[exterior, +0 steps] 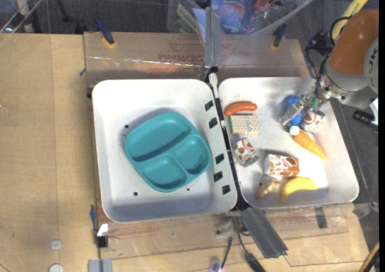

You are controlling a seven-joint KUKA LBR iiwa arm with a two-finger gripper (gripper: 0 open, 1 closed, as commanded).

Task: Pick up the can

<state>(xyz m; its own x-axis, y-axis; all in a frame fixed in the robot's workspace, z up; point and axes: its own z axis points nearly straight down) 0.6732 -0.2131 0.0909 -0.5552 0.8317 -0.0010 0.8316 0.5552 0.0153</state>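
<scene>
Gripper [310, 107] low over the far corner of the shallow white right bin [346, 174], at the end of the grey arm with the orange band [355, 42]. Impossible to tell from this slant whether spread, closed or clamped on anything. Seems to hang directly above the small white-and-red can [313, 122], perhaps touching its top; too small to settle.

Tight company around the can: a bright blue plastic piece [292, 108] just left of the can, an orange toy carrot [310, 143] against or just beside its near side. Well left of the can, 3 more items: a red-orange sausage [240, 108], a pale green carton [245, 125] and a small white-and-red patterned tub [245, 151]. Nearer the camera and left of the can, a white-and-orange box [283, 165] and a yellow banana [299, 186].

Likely troubles, judged from this layout:
- Catching the blue piece or the carrot together with the can, through sheer crowding.
- Tipping or rolling the can with an off-centre descent, then closing on nothing.
- Pushing the can toward the carrot and wedging it there.

Open room: bare bin floor to the right of the can, up to the rim, and a clear strip beyond the can toward the far wall. Safest exit probably straight up from the can.
</scene>
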